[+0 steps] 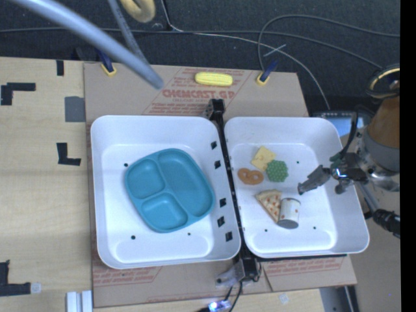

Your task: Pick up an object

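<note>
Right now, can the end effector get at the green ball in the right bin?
Probably yes. The end effector hangs over the right bin, and bare floor lies between it and the green ball; the cheese and pretzel crowd only its far side.

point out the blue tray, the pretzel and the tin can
blue tray (170, 189): camera view, left bin, on the ridge where its three compartments meet.
pretzel (249, 175): camera view, right bin, on the middle of its brown loops.
tin can (288, 213): camera view, right bin, on its metal side, lying beside the pizza slice (270, 203).
</note>
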You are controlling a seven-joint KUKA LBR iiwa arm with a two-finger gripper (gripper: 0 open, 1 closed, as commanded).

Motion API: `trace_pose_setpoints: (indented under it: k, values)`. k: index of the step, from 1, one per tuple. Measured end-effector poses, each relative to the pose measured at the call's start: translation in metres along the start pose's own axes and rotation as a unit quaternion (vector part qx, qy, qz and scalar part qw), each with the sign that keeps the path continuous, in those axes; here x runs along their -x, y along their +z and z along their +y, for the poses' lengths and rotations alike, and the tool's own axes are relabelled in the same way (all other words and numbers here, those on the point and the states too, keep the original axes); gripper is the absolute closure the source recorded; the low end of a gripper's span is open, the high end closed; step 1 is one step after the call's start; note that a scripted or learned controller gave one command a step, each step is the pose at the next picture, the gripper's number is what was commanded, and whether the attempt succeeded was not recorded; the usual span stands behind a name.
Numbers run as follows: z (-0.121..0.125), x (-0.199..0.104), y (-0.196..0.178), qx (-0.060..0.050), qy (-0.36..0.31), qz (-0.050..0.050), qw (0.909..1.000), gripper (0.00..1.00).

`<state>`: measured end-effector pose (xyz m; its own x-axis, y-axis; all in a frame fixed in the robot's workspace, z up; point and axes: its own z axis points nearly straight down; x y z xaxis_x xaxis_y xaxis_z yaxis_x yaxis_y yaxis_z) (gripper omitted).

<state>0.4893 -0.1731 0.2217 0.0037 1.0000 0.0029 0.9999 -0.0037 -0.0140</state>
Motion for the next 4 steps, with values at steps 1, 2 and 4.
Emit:
trace_pose_setpoints:
  k: [1, 2, 4]
  values:
    - [0.003, 0.0, -0.006, 0.006, -0.002, -0.001, 1.0, 0.0]
    - [0.008, -0.009, 0.049, 0.005, -0.002, -0.001, 1.0, 0.0]
    - [0.008, -0.007, 0.135, 0.008, -0.002, -0.001, 1.0, 0.0]
